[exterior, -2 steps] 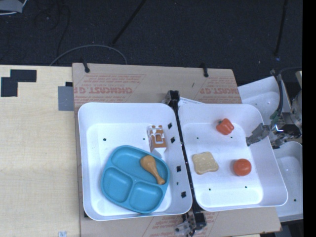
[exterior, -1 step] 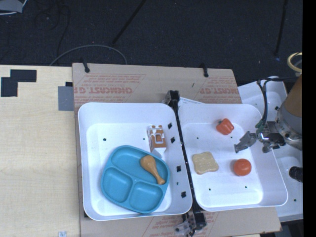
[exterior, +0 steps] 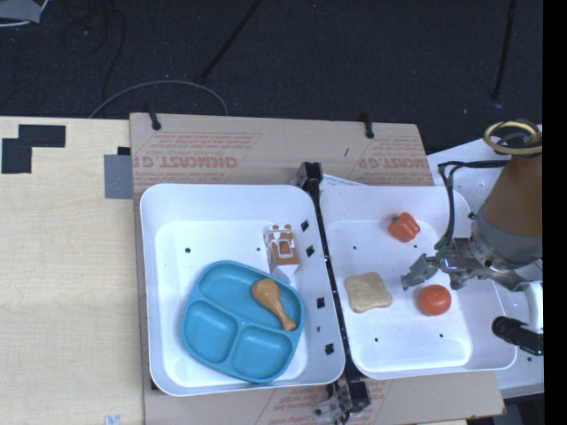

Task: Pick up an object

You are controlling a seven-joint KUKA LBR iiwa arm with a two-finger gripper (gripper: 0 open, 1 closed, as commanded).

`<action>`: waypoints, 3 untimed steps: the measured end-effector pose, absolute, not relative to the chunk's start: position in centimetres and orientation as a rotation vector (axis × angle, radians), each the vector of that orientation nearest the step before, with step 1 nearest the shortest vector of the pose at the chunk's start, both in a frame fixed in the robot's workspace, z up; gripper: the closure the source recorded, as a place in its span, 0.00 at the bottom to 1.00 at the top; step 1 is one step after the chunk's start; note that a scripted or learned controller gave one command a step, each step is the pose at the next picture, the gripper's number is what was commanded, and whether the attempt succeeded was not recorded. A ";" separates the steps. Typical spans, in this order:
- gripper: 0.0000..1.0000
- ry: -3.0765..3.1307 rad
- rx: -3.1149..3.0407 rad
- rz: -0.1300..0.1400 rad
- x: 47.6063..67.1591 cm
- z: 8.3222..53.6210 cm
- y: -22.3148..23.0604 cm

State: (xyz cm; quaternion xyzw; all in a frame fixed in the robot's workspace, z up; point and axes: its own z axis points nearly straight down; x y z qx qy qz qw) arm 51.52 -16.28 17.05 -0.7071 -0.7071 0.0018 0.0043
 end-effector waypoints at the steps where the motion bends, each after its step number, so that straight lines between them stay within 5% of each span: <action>1: 0.00 -2.227 -2.228 -0.001 51.9 12.8 -17.1; 2: 1.00 -2.224 -2.234 -0.003 52.0 14.1 -17.3; 3: 1.00 -2.224 -2.221 -0.002 51.6 20.3 -17.5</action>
